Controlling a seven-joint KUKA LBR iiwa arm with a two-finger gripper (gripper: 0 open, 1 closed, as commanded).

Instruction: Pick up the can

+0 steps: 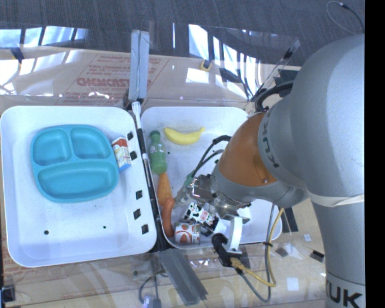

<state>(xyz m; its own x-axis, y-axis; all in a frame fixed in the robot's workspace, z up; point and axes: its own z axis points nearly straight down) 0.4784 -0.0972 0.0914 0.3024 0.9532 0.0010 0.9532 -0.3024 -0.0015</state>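
The can [186, 233] lies on its side at the near edge of the right bin [260, 117], just beside the tip of the carrot [166, 201] and not yet lifted, so the pick is left to do. The pincer [202, 215] hangs low over it, directly beside and slightly above the can, seemingly at the point of closing in. Whether the pincer is wide or narrow I cannot tell, since the wrist and cables hide it.
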